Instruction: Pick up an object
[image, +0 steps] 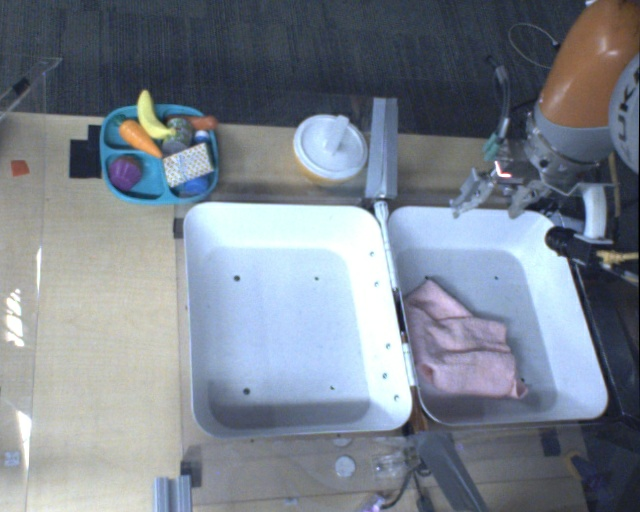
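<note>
Overhead, two shallow white bins sit side by side on the pale wooden bench; the left bin (285, 320) and the right bin (560, 395) meet along a grey metal divider rail (383, 150) that runs out past their far edges; a crumpled pink cloth (460, 340) lies on the floor of the right bin, toward its left wall and nearer the near edge than the far one, its folds bunched and one corner pointing toward the far left; the arm (590, 70), grey with a broad orange band, comes in from the far right corner, and its gripper (495, 195) hangs over the far rim of the right bin, well apart from the cloth; the two fingers are spread, with nothing between them; a small red light glows on the wrist just above them; dark cables trail down the right side beside the bin; on the bench beyond the left bin, near the rail, stands a round white lidded container (330, 147) with a yellowish base; farther left rests a blue divided tray (112, 180) of toy food, among them a yellow banana (152, 117), an orange carrot (138, 138) and a purple piece (125, 172); a black square patch (85, 157) lies just left of that tray, and a small red mark (18, 168) sits on the bench at the far left edge.
</note>
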